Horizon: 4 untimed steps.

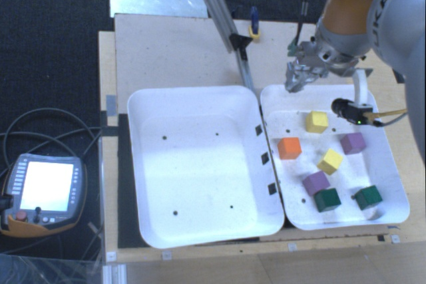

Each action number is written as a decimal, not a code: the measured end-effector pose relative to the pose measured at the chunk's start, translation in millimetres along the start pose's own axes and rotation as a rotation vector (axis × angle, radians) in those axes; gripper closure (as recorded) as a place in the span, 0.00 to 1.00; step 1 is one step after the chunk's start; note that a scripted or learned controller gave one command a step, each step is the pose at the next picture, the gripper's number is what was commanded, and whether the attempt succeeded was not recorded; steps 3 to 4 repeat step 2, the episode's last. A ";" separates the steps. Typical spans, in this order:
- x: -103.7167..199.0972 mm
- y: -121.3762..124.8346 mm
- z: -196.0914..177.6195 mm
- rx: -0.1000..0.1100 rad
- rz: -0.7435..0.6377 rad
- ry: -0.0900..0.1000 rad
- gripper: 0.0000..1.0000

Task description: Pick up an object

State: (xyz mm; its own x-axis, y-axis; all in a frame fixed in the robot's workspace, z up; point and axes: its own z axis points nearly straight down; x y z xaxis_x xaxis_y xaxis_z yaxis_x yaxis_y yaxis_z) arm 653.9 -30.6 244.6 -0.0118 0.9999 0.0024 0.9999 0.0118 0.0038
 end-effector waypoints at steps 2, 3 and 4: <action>103.1 0.7 21.0 0.002 0.001 0.000 1.00; 103.1 0.7 21.0 0.002 0.001 0.000 1.00; 103.1 0.7 21.0 0.002 0.001 0.000 1.00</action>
